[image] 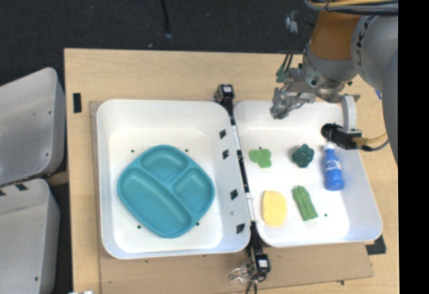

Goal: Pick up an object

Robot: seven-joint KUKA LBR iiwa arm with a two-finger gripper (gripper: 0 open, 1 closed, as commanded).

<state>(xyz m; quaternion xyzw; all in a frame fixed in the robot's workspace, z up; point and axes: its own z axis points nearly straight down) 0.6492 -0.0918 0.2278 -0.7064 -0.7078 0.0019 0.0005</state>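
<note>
We see the arm [365, 31] reaching in from the right, its grey link sloping down and leftward from the edge of the view. The orange band [342, 18] bulges just above the wrist, with cables looping over its top. Below it the wrist narrows and points downward, and the gripper [285, 105] hangs at the end, tilted slightly to the left. We can't make out how its fingers stand.
</note>
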